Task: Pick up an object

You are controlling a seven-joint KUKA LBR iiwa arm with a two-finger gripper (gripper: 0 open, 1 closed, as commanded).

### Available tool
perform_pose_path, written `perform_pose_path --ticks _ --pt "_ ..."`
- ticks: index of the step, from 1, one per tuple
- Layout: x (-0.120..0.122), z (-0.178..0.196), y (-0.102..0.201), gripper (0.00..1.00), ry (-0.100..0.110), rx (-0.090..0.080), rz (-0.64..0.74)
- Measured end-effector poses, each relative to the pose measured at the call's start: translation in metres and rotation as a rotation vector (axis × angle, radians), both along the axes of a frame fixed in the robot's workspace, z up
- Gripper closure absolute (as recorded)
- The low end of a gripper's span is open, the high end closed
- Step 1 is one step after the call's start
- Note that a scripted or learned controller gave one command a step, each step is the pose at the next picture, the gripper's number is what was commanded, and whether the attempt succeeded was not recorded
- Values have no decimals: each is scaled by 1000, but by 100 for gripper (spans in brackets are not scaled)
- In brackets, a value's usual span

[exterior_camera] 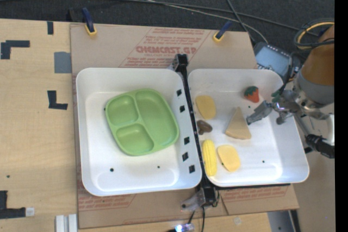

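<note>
Right bin on the worktop: gripper, jaws state indiscernible, hovers just beside the tan wedge; strawberry, corn cob nearby. Left bin: green tray.

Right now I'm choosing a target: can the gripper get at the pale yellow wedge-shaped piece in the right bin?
Probably yes. The gripper hovers just right of the pale yellow wedge-shaped piece, with bare bin floor between them and nothing on top.

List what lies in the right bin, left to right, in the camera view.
Brown piece, corn, yellow oval, wedge, strawberry, gripper.
</note>
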State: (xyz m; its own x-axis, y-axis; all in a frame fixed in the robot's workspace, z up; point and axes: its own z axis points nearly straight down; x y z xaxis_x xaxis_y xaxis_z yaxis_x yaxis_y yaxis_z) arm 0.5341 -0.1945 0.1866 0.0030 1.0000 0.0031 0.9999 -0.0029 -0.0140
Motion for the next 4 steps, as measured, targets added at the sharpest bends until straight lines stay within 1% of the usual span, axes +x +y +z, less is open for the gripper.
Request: perform_pose_path --ticks 1,2,3,4 --pt "3 6 0 0 -11 -3 4" --pt "1 -59 4 0 -5 -1 4" --pt "2 -101 4 0 -12 -1 3" --pt "6 -85 3 100 -25 -5 4"
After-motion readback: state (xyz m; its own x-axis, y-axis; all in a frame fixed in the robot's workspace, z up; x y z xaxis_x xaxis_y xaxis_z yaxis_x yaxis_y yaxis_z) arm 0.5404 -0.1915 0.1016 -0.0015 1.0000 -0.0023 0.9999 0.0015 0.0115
